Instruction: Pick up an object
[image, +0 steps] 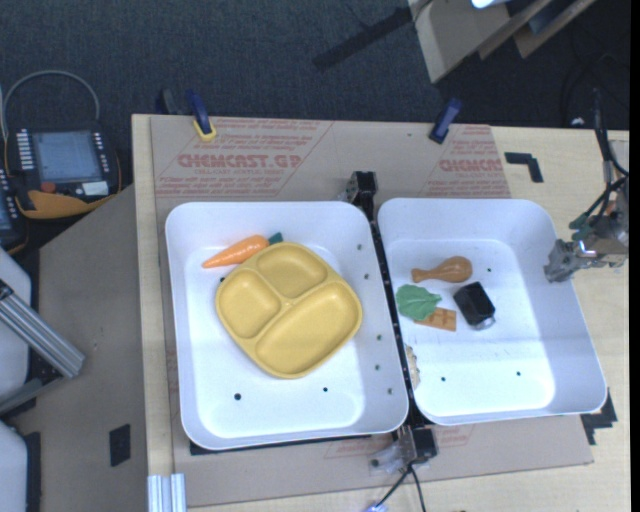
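Note:
The right bin (560, 350) holds a brown toy drumstick (443, 270), a green leafy toy (416, 299) lying on an orange wedge (440, 319), and a small black block (474, 303). In the left bin (190, 300) a yellow divided plate (288, 308) lies with an orange toy carrot (235, 250) at its upper left edge. My gripper (572, 258) sits small and grey over the right rim of the right bin, well to the right of the black block and touching none of the objects.
Both bins rest on a cardboard sheet (300, 150) held by clamps at the back. A teach pendant (60, 165) lies off the bench at far left. Cables (608, 200) hang near the gripper at the right edge.

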